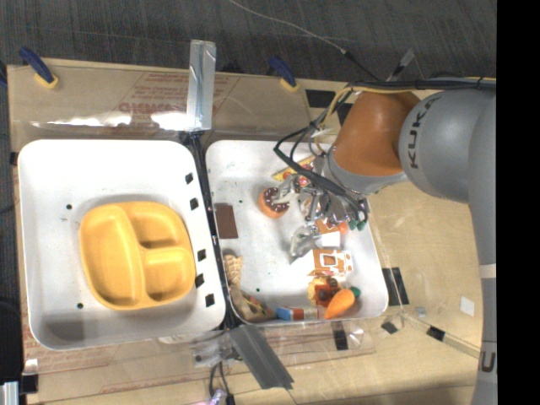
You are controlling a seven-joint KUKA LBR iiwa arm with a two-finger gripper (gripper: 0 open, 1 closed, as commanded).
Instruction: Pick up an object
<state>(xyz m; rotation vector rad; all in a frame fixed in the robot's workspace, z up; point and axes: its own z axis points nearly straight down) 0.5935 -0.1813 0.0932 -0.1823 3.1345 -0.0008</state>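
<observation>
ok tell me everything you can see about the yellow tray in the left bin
The yellow tray is a rounded-corner dish that looks like moulded plastic, split into three compartments: one long one on its left side and two smaller ones on its right. It lies flat and right side up on the floor of the left bin, roughly centred, slightly rotated. Nothing else touches it.

Two white bins (51, 167), one yellow tray (135, 251), one carrot (339, 302)

Dark grey carpeted floor (126, 11) across the top, thin pale cable (278, 24) trailing over it. Brown cardboard sheet (110, 91) covers the bench, held by blue spring clamps (38, 66) at its far edge. Strip of silver tape (201, 83) on the cardboard. Even overhead light.
</observation>
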